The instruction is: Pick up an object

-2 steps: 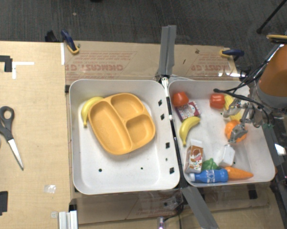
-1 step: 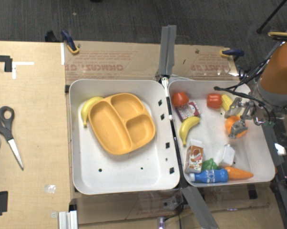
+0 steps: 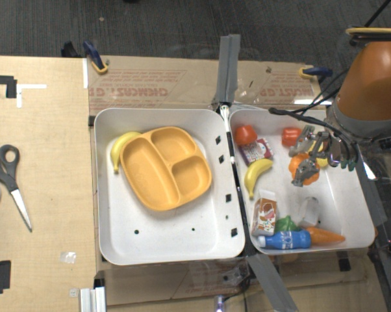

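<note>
Hovering over the right bin (image 3: pixel 351 239), my end effector (image 3: pixel 306 171) sits right at an orange toy (image 3: pixel 298 163); whether it grips I cannot tell. Crowded neighbours, a tomato (image 3: pixel 245 134) and a banana (image 3: pixel 257 173), could cause a miss. Pale wooden tabletop (image 3: pixel 39 239), dark carpet (image 3: pixel 182 12) behind.

Red lettering runs across the clear plastic sheet (image 3: pixel 150 83) behind the two bins, seen mirrored and upside down; one word appears to read "CHEMCAS". Print on the blue bottle (image 3: pixel 285 240) and the small snack packets (image 3: pixel 265 217) is too small to read.
</note>
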Controlling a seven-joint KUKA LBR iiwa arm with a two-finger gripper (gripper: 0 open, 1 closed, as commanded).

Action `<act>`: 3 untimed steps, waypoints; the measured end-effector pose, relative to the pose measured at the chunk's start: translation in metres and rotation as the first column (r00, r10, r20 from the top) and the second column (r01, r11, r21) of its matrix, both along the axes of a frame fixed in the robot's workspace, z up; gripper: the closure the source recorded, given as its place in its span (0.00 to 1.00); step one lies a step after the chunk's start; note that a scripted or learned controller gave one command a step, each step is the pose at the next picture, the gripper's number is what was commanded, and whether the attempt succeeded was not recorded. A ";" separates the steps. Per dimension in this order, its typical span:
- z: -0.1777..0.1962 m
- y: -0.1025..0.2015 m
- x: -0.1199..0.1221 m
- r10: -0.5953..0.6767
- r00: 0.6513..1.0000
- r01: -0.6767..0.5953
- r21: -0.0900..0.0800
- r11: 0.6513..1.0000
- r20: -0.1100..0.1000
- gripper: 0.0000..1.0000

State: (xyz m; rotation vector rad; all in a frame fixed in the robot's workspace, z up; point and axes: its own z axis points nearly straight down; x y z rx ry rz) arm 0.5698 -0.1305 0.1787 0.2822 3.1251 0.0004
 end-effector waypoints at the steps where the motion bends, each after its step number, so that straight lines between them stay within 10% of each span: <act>1: 0.053 0.062 0.050 -0.139 0.990 0.139 0.000 0.990 0.000 1.00; 2: 0.064 0.128 0.054 -0.064 0.998 0.064 0.000 0.998 0.000 1.00; 3: 0.073 0.128 0.055 -0.062 0.998 0.062 -0.002 0.998 0.003 1.00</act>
